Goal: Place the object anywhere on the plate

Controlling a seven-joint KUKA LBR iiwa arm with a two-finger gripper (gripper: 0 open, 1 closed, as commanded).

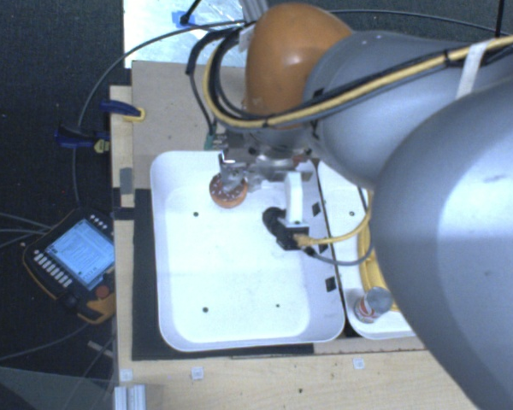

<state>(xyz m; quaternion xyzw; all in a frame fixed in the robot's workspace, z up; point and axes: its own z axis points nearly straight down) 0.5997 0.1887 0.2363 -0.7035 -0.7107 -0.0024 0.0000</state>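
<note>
The claw [232, 178] sits directly over a small round brown object [228, 193]; its grip state cannot be determined. The object appears light and rigid. Grasp across its outer rim.

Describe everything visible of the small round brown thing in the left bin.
The small round brown object looks like a disc, reddish-brown with a paler, speckled middle; its material is unclear. It lies in the upper part of the left bin, near the back wall. The end effector sits right above it, covering its top edge; whether they touch is unclear.
</note>
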